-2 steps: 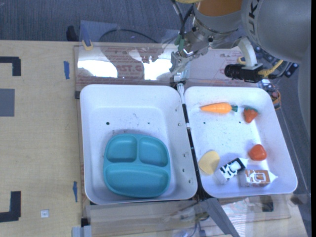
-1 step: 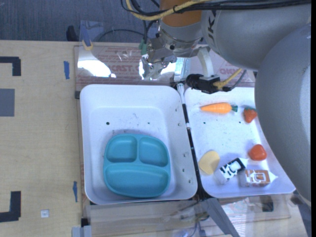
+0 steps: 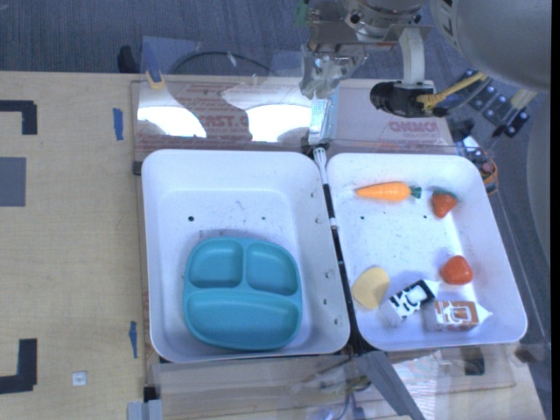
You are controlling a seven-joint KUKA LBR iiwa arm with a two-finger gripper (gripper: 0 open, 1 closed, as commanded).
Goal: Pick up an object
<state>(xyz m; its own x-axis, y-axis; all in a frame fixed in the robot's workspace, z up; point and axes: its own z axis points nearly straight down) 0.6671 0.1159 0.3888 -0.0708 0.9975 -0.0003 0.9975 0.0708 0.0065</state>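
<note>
My gripper (image 3: pixel 318 129) hangs over the far rim where the two bins meet, high above their floors. Its fingers look shut, with nothing between them. The right bin (image 3: pixel 503 261) holds an orange carrot (image 3: pixel 382 192) and a small red strawberry-like piece (image 3: pixel 444 203) near the far wall. Towards the near side lie a red-orange round piece (image 3: pixel 456 270), a pale yellow piece (image 3: pixel 371 287), a black-and-white item (image 3: pixel 409 298) and a small orange-and-white carton (image 3: pixel 456 314). All of them lie apart from the gripper.
The left bin (image 3: pixel 166 199) holds a blue divided plate (image 3: pixel 242 293) in its near half. Cardboard (image 3: pixel 219 116) lies behind the bins under shiny plastic. The grey arm (image 3: pixel 499 16) and its cables fill the top right. Wooden bench (image 3: pixel 61 234) spreads to the left.
</note>
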